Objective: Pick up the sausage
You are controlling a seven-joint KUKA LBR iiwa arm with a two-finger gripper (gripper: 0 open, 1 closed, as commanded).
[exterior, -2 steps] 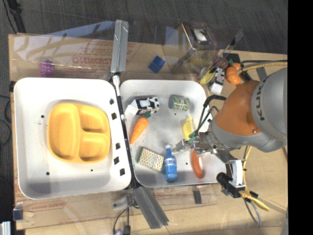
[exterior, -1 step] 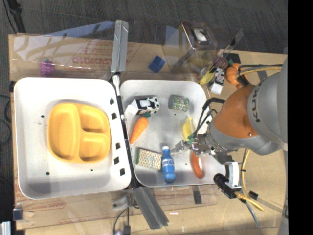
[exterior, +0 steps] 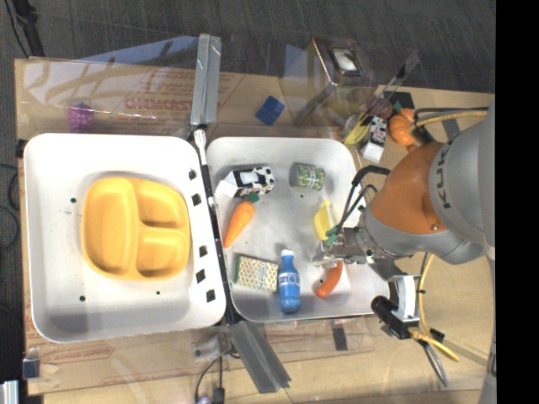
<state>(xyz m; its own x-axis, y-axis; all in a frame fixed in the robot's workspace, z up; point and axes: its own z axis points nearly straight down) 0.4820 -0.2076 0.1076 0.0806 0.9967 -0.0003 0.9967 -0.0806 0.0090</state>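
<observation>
The sausage is a short orange-red piece lying tilted near the front right of the right bin. My gripper hangs directly over the sausage's upper end, reaching in from the right under the grey and orange wrist. The gripper body hides the top tip of the sausage, and I cannot see whether it touches it.
Also in the right bin are a yellow banana just behind the gripper, a blue bottle, a patterned box, a carrot, a cow toy and a green can. The left bin holds a yellow divided tray.
</observation>
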